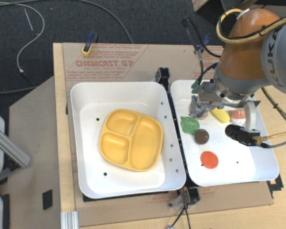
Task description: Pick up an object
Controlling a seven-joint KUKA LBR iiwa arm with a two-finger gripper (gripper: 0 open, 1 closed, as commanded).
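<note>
My gripper (199,109) hangs low over the far left part of the right bin (257,171), under the grey and orange arm. Just below it lies a green leaf-shaped piece (189,125). A yellow corn-like piece (220,115) rests right beside the gripper, to its right. A brown round piece (201,137) sits in front of the green one. An orange-red disc (209,160) lies nearer the bin's front. A pale pink piece (238,114) is partly hidden by the arm's hardware.
The left bin (86,99) holds a yellow divided plate (131,140). A black cabled part (242,135) of the arm hangs over the right bin. Black clamps (162,74) sit between the bins. Cardboard lies under both bins.
</note>
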